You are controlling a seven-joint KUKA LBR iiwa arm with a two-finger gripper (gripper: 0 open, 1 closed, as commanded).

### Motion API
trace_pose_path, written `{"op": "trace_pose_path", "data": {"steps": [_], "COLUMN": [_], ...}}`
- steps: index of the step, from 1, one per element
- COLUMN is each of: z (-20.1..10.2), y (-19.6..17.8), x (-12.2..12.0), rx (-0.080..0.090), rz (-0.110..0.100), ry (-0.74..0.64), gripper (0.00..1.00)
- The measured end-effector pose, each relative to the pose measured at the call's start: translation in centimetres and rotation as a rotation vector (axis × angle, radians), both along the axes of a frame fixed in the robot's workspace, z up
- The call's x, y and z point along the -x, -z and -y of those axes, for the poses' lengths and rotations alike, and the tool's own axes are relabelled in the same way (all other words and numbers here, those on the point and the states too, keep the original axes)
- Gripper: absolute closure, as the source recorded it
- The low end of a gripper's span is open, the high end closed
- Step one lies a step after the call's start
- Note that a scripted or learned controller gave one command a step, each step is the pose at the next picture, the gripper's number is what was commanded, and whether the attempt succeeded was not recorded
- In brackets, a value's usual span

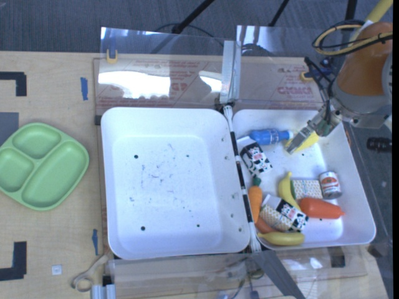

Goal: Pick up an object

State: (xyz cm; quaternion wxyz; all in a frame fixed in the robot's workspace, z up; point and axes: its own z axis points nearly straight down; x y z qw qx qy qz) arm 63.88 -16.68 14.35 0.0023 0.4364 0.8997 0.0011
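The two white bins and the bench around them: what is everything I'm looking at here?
Left bin: one, white, centre.
Right bin: one, white, holding the items below.
Bottle: one, blue, rear.
Cow-patterned toy: one, black-white, left side.
Bananas: two, yellow, front.
Carrots: two, orange, front.
Can: one, red-white, right.
Divided plate: one, green, bench's left.
Gripper: one, yellow-tipped, over the right bin's rear.

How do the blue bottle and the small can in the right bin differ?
The blue bottle lies on its side near the bin's back; the small can sits near the right wall, further forward. The bottle is long and slim; the can is short and stubby. The bottle is blue throughout; the can has a red and white label. Both rest on the floor of the right bin.
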Motion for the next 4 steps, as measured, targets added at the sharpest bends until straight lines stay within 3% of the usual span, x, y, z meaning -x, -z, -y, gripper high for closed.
{"op": "trace_pose_path", "data": {"steps": [1,2,3,4], "z": [4.3,3.2,3.1,-1.4], "y": [-2.7,4.8,3.5,-2.3], "x": [-1.5,-1.9,-2.2,0.1], "rx": [0.004,0.000,0.002,0.000], "rz": [0.004,-0.008,0.004,-0.002], "ry": [-0.243,-0.403,-0.403,-0.094], "gripper": [0.00,0.00,1.00,1.00]}}
